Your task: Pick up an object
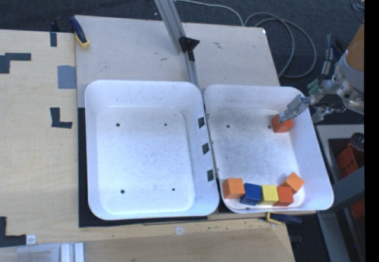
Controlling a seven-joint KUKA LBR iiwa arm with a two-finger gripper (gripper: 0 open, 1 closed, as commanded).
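An orange-red block [282, 124] lies alone in the right bin [249, 136], near its right wall. My gripper [303, 114] hangs over that wall, reaching in from the right. One grey finger [293, 108] slants down and its tip meets the block's upper right edge. The other finger sits further right, outside the block, so the gripper stands open with nothing between its fingers. Along the bin's front edge lies a row of blocks: orange [233, 187], blue [252, 192], yellow [270, 194], red [285, 195] and another orange [294, 182].
The left bin [142, 148] stands beside the right one, with a raised divider between them. A slanted metal rail [172, 12] runs from the top down to the bins' back edge. Cables lie behind the right bin.
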